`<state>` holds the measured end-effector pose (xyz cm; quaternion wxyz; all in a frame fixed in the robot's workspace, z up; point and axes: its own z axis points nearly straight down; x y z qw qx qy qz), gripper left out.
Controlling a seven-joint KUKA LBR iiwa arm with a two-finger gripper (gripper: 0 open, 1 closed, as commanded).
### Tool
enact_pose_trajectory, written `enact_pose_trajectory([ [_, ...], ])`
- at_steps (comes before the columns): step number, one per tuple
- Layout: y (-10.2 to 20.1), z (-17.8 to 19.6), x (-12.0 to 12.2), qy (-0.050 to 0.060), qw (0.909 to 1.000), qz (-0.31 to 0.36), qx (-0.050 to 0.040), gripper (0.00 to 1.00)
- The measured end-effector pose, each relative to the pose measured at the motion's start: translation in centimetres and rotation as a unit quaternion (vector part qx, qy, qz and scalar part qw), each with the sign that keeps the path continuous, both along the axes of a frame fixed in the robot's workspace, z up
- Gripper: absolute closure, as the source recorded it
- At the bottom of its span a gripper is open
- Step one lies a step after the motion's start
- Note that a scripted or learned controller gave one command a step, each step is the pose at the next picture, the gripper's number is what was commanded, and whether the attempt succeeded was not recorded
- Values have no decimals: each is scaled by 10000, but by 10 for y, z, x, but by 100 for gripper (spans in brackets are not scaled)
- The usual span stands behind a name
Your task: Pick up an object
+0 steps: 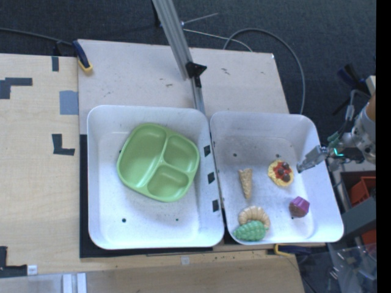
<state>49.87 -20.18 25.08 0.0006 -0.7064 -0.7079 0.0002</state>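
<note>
Reaching pincer (pixel 310 158) tilted, over right bin's (pixel 263 124) rim

Even, soft overhead light; faint shadows, slight overall blur.

Robotics lab or test bench, probably. Two white bins (pixel 211 163) side by side on a plywood bench (pixel 36 163) marked with grey tape. Metal pole (pixel 174 29) mounted at far edge, loose cables (pixel 287 47) over dark carpet, toy food as props.

Divided plate (pixel 159 162) in left bin (pixel 98 163), 5 toy foods in right bin (pixel 263 127)
</note>
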Motion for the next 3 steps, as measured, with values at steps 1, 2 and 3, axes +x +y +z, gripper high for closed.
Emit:
enact_pose_trajectory([
  [1,10,-51,3,26,10000,-4,5,0],
  [2,18,-105,9,31,10000,-2,7,0],
  [3,19,-159,7,31,10000,-3,4,0],
])
